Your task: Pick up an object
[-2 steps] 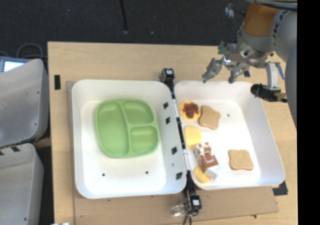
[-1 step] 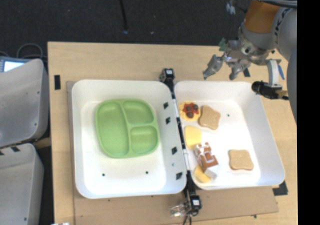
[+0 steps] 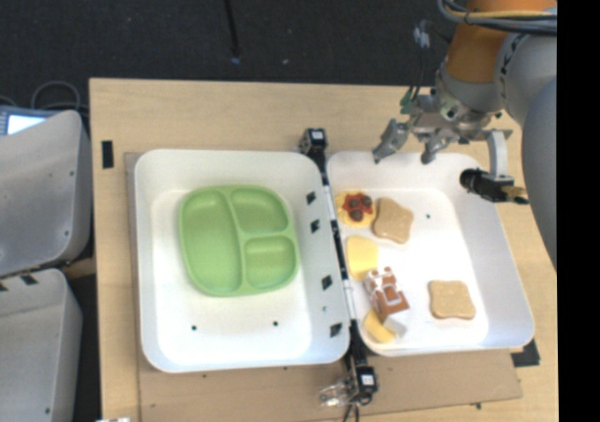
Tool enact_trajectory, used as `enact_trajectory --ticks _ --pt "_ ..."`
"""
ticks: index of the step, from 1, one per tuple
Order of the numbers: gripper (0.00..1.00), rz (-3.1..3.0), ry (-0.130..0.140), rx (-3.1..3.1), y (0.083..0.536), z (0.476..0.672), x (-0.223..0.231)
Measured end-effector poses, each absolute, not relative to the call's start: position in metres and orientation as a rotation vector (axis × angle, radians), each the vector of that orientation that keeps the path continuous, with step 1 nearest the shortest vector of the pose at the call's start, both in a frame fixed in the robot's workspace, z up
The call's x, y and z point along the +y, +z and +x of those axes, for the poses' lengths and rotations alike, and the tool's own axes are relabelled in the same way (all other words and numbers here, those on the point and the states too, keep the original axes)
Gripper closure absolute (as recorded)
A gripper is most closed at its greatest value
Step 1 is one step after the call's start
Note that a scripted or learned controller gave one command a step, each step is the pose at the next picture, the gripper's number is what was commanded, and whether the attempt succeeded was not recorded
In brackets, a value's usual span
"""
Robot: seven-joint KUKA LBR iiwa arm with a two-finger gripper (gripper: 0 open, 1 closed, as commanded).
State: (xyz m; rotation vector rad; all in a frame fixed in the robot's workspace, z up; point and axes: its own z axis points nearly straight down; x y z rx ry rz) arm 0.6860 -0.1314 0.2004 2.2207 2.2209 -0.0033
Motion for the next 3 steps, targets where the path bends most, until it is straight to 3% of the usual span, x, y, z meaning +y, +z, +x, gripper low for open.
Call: enact_trajectory --ticks 2,3 --pt "0.00 2.220 -0.004 2.223 0.099 0.681 -0.126" --pt "1.00 2.214 0.002 2.220 0.114 0.683 -0.127"
